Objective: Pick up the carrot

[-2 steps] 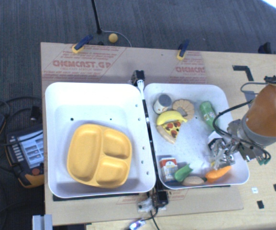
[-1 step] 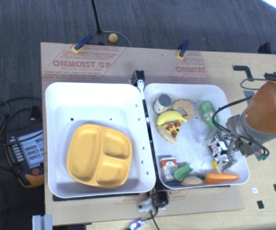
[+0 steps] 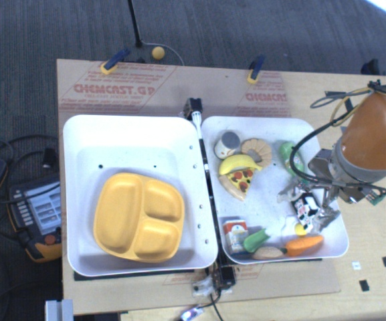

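Observation:
The orange carrot (image 3: 305,245) lies in the right bin (image 3: 273,122) at its near right corner, against the front wall. My gripper (image 3: 307,210) hangs over the right side of that bin, just above and behind the carrot, with the orange-banded wrist (image 3: 370,136) above it. A small yellow piece (image 3: 301,229) sits between the gripper and the carrot. Nothing is visibly held.
The right bin also holds a banana (image 3: 236,162), a pizza slice (image 3: 240,182), a round cookie (image 3: 257,149), a grey disc (image 3: 229,140), a green item (image 3: 286,152), a red-and-white can (image 3: 235,233) and a green vegetable (image 3: 254,239). A yellow divided plate (image 3: 139,216) lies in the left bin (image 3: 85,139).

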